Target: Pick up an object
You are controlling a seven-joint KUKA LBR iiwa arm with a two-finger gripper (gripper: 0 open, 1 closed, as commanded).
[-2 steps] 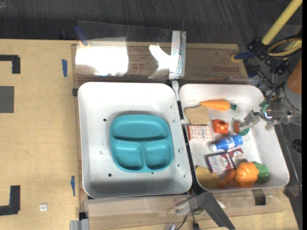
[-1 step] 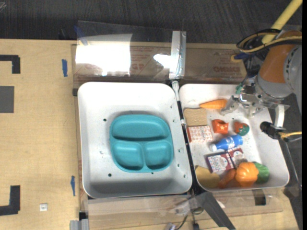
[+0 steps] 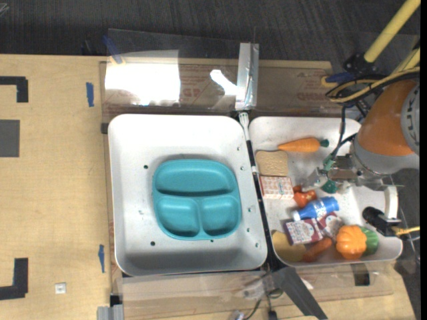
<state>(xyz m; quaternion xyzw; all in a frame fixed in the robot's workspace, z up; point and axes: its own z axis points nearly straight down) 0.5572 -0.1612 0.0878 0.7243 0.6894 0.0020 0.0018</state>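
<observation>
The right bin [image 3: 280,131] holds a crowd of toy foods. An orange carrot [image 3: 303,145] lies near its back wall, with a tan bread slice [image 3: 271,163] and a pink-and-white wafer [image 3: 275,187] along the left wall. Toward the front are a small red piece [image 3: 303,197], a blue bottle [image 3: 317,209], a printed packet [image 3: 300,232], a brown sausage [image 3: 319,247] and an orange pumpkin [image 3: 351,241]. My gripper [image 3: 331,173] hangs over the middle of this bin, just behind the blue bottle and in front of the carrot. Nothing can be seen held in it.
The left bin [image 3: 127,179] carries a teal divided plate [image 3: 197,197] at its centre. A clear plastic sheet [image 3: 173,79] and a metal upright [image 3: 247,75] stand behind the bins. The grey arm with its orange band [image 3: 393,122] covers the right bin's right side.
</observation>
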